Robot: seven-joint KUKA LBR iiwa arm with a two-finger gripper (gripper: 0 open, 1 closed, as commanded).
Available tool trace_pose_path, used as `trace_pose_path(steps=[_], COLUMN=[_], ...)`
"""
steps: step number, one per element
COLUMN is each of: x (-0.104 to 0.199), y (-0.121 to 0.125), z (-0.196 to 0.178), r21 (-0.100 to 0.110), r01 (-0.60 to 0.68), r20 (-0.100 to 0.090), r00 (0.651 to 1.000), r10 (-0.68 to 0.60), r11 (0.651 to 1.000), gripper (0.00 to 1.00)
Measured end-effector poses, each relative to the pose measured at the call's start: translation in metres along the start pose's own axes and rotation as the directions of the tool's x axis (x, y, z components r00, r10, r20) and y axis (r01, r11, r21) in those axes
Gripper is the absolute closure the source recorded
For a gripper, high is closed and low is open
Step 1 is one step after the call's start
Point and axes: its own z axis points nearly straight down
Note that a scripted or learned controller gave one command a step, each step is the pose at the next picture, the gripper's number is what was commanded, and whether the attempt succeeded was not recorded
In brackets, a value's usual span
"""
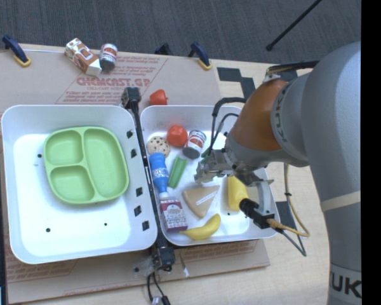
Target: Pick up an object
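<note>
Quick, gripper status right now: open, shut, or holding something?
Gripper: cannot be told. It sits low in the right bin, just above the tan wedge and beside the green cylinder.

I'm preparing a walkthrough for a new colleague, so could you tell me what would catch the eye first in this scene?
The big grey arm with its orange band dominates the right side, its hand lowered into the right bin over a clutter of toy food. Below it lie a banana and a cheese wedge. In the left bin, a bright green divided plate stands out against the white.
</note>
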Motion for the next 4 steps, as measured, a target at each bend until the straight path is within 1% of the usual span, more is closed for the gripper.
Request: trace_pose_path(steps=[1,2,3,4], x=[-0.065,-0.065,-0.007,-0.029], y=[0.005,0.029,0.015,-0.027], z=[0.010,-0.123,0.010,-0.016], r21=[-0.004,-0.007,-0.002,-0.003], r01=[-0.009,-0.006,-0.005,-0.008], r20=[-0.001,0.000,-0.002,-0.002], r00=[1.000,1.000,1.000,1.000], r10=[0.009,0.006,0.005,0.008], r11=[1.000,1.000,1.000,1.000], gripper=[1.00,1.00,1.00,1.00])
